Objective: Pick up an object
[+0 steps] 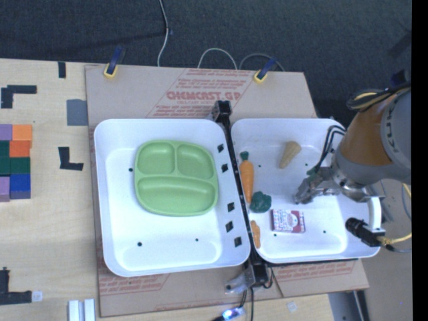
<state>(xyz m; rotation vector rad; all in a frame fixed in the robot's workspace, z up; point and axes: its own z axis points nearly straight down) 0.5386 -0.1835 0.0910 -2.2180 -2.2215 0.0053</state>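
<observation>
The right bin [314, 129] holds a tan cone-shaped piece [289, 154] near its back, an orange carrot [247, 177] along the left wall, a dark green lump [260, 202] just below it, a red and white packet [288, 221] toward the front, and a small orange piece [255, 233] at the front left. My gripper [306, 191] hangs low in the bin, right of the green lump and just above the packet's right end. Nothing shows between its fingers.
The left bin [110, 179] carries a green divided plate [176, 178]. A black divider with clips [231, 179] runs between the bins. Coloured blocks [15, 162] sit at the far left of the bench. The arm's grey and orange body [374, 146] overhangs the right bin's right edge.
</observation>
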